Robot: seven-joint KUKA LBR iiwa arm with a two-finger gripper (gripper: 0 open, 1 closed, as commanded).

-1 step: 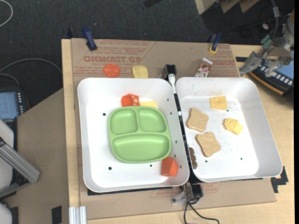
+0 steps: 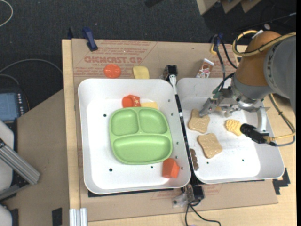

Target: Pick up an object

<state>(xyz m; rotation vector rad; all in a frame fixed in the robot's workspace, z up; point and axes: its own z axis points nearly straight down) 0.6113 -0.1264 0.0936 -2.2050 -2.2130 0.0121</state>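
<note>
Nearest me, an orange plastic block (image 2: 171, 168) is sitting untouched while the claw (image 2: 221, 105), grip unreadable, is hovering beside flat tan toast-shaped pieces (image 2: 199, 123), needing centring.

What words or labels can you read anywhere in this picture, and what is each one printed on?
"CHEMCAST GP" in red letters, on the brown board under the bins; the last letters are unclear.
Smaller red lines above and below it on the same board: too blurred to read.
Faint red print on the board's front edge, below the left bin: unreadable.
Small carton behind the right bin: its printing is too small to read.
</note>
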